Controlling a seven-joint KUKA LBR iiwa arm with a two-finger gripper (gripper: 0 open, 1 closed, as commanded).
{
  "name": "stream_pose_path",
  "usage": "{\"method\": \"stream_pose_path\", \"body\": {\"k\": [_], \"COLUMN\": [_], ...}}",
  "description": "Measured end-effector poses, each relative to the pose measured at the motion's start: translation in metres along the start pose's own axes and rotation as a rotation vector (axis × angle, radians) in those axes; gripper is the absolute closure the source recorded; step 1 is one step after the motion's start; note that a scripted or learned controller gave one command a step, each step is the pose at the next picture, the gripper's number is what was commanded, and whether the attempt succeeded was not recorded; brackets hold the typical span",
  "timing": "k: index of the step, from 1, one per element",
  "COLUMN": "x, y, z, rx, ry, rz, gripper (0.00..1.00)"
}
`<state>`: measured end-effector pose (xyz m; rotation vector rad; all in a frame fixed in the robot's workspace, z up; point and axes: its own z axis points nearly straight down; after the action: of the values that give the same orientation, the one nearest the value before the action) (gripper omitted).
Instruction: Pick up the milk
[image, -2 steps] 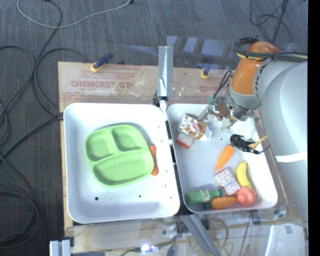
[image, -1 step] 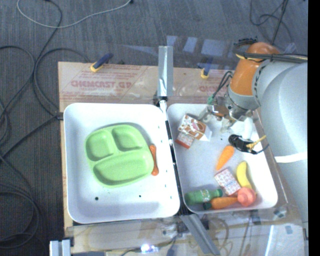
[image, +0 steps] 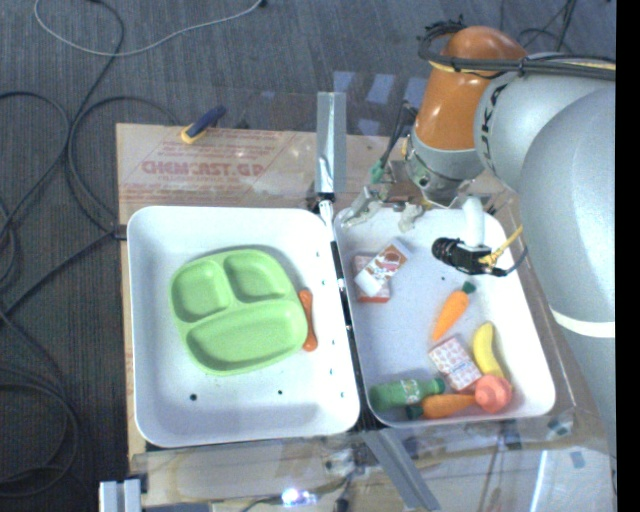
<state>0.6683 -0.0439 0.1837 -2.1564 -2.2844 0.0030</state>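
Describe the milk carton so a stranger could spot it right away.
Look in the right-hand white bin, at its upper left part, just below the gripper. The milk carton lies there on its side, apart from the other toys. It is the small white box with red-brown print; the other small carton sits near the banana.

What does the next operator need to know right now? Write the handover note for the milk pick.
Gripper: above the top left corner of the right bin, jaws spread, nothing between them.
Milk carton: lying in the right bin, just below the gripper, apart from it.
Also in that bin: carrot, banana, green bottle.
Left bin: green divided plate.
Done: gripper is close to the milk.
Left: descend, close on the carton, lift.
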Motion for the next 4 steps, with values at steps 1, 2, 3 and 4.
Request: {"method": "stream_pose_path", "body": {"k": [1,2,3,4], "x": [-0.071,-0.071,-0.086,-0.096], "y": [-0.026,-0.026,-0.077,-0.028], "z": [0.082,0.082,0.087,-0.008], "rx": [-0.012,-0.012,-0.029,-0.002], "ry": [-0.001,-0.001,-0.002,0.001], "rz": [-0.141,-0.141,-0.089,-0.16], "gripper": [0.0,0.0,0.0,0.0]}}
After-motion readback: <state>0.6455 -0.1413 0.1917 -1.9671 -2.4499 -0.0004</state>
